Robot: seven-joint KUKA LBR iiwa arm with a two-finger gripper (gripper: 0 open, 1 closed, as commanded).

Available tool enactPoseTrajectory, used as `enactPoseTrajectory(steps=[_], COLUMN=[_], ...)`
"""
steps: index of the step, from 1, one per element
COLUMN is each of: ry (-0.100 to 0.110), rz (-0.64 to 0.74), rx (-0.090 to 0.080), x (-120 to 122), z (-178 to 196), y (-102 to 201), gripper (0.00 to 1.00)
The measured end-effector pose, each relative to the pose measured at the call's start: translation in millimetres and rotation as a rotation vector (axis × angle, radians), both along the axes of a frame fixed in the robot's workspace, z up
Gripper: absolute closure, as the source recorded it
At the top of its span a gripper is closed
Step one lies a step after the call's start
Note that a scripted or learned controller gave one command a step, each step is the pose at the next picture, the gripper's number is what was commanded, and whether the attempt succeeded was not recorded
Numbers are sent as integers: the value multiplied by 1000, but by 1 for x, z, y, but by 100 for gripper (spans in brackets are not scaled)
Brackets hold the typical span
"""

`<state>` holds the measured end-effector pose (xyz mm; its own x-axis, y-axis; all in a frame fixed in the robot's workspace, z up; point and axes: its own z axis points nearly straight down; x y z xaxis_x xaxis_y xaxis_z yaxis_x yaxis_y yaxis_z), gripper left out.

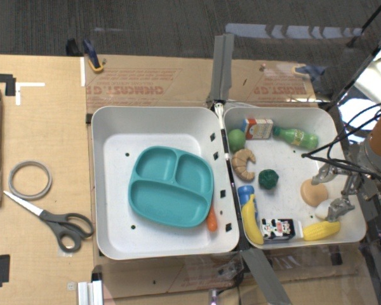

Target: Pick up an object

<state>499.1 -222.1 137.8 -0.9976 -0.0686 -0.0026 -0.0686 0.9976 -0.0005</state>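
1. Your end effector [338,192] hangs low over the right side of the right bin [329,116], reaching in from the right edge with cables trailing behind it. You cannot tell whether it is apart or together; the metal parts blur into each other.
2. Just beside it, to the left, lies a tan egg-shaped object [313,193], close enough that contact cannot be judged. Nothing is seen clamped.
3. Just below it, a yellow corn-like piece [321,230] lies along the bin's near wall.
4. Further left in that bin you have a dark green ball [268,178], a croissant [244,162], a lime-green ball [236,138], a small red-and-white carton [259,129] and a green bottle [296,136] lying on its side.
5. Along the near side sit a banana [251,220], a blue item [245,192] touching its top end, and a black-and-white packet [278,228].
6. The left bin [108,170] holds a teal divided plate [171,187], with an orange carrot-like piece [211,220] at its right rim.
7. On the table [38,126] to the left lie scissors [54,220] and a tape roll [30,178].
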Motion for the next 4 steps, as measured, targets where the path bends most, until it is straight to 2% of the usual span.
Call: enactPoseTrajectory(steps=[1, 2, 3, 4], ry=[-19, 0, -3, -1], rz=[10, 21, 130, -155], rx=[-3, 1, -5, 0], x=[-3, 46, 112, 44], z=[-42, -46, -44, -45], y=[63, 111, 123, 109], gripper=[0, 0, 0, 0])
